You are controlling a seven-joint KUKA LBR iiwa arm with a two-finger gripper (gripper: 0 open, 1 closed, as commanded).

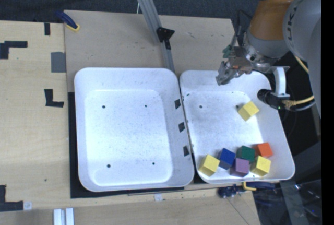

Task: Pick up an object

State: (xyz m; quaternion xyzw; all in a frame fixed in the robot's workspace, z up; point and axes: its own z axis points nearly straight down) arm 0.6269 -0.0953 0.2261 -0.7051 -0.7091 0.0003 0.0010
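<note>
Pincer (pixel 223 79) hangs over the far edge of the right bin (pixel 209 93), finger state indeterminate, nothing seen between them; lone yellow cube (pixel 249 110) lies near it, remaining cubes (pixel 237 161) clustered at the bin's near edge.

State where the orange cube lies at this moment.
The orange cube lies in the right bin, near its front right corner, at the right end of the cluster of cubes, touching the green cube and just behind a yellow cube.
</note>
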